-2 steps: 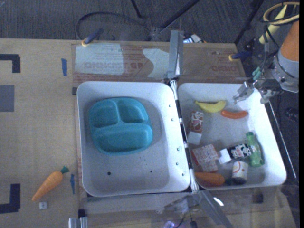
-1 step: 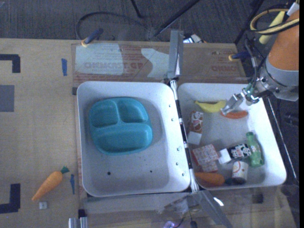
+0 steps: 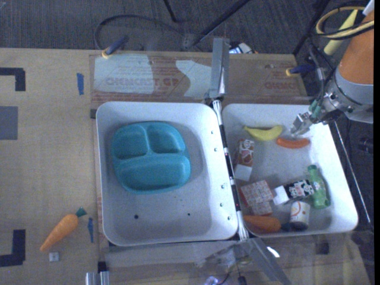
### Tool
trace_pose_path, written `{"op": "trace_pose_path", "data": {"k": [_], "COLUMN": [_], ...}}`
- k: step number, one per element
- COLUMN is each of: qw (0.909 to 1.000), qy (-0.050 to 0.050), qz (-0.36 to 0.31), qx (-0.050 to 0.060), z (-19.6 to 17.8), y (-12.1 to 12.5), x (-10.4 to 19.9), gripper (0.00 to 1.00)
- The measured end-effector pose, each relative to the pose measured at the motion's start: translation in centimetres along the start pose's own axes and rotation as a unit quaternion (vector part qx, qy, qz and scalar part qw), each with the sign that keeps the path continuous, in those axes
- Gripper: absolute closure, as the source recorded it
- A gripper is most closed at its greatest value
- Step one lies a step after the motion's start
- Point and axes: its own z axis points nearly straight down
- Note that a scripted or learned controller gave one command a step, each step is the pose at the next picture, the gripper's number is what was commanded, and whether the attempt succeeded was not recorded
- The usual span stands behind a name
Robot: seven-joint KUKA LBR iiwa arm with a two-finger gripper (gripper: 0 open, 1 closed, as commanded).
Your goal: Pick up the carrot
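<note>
The carrot lies just below the fingers — untouched; their open-or-closed state I cannot tell.

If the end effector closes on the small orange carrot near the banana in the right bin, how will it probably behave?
The carrot looks like a smooth, rounded toy, so it is probably stiff and light. Its tapered, round shape may roll or slip sideways as the end effector closes. It lies just below the banana, so a push might nudge that too.
</note>
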Motion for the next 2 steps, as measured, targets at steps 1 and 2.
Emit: {"op": "trace_pose_path", "data": {"k": [1,2], "qw": [1.0000,0.9411], "qy": [0.000,-0.002], "qz": [0.000,-0.338], "qx": [0.000,-0.001], "z": [0.0,-9.2], "y": [0.0,-1.1], "x": [0.0,2.8], "gripper": [0.00,0.00]}}
